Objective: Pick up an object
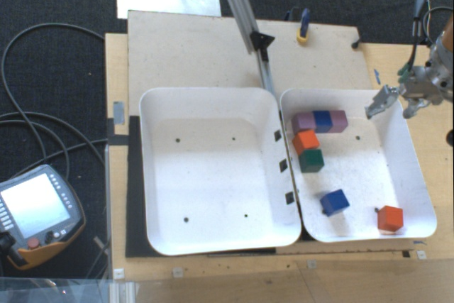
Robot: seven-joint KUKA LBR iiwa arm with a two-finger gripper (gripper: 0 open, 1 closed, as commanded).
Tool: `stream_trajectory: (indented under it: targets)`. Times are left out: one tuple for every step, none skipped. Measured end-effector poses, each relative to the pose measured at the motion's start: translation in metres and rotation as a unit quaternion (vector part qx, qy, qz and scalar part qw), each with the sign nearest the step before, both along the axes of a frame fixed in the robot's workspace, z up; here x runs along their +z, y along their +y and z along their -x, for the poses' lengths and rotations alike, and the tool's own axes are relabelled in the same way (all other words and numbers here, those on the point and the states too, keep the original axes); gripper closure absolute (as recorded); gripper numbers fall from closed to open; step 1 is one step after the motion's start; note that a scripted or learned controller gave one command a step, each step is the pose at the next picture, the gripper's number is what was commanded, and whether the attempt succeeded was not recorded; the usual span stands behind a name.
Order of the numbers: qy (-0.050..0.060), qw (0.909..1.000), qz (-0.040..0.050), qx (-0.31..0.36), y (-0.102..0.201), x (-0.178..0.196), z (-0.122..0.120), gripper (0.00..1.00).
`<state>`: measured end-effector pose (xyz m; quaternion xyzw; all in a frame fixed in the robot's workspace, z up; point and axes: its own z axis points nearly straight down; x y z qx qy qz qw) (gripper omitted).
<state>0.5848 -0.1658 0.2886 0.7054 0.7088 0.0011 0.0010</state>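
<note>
In the right bin (418, 181), an orange-red block (389, 218) sits closest, at the near right corner, and a blue block (334, 201) lies a little farther in, toward the near left. Farther back, against the bin's left wall, a green block (311, 160) touches an orange block (306, 140), with a purple block (305, 121), a second blue block (323, 120) and another purple block (338, 120) in a row beyond. At the far right rim hovers the gripper (394, 104), its two fingers spread apart and gripping nothing, well apart from every block; the left bin (152, 110) adjoins.
</note>
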Motion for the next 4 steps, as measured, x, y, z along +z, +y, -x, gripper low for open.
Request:
stream_trajectory:
  targets:
    - [0.001,1.0,0.0004,0.001,0.002,-0.062,-0.104,0.0]
    - [0.0,1.0,0.0011,0.0,0.01,-0.059,-0.101,0.0]
    - [0.005,1.0,-0.0007,-0.002,0.026,-0.182,-0.047,0.0]
    - [0.019,0.9998,-0.001,0.0,0.023,-0.186,-0.087,0.0]
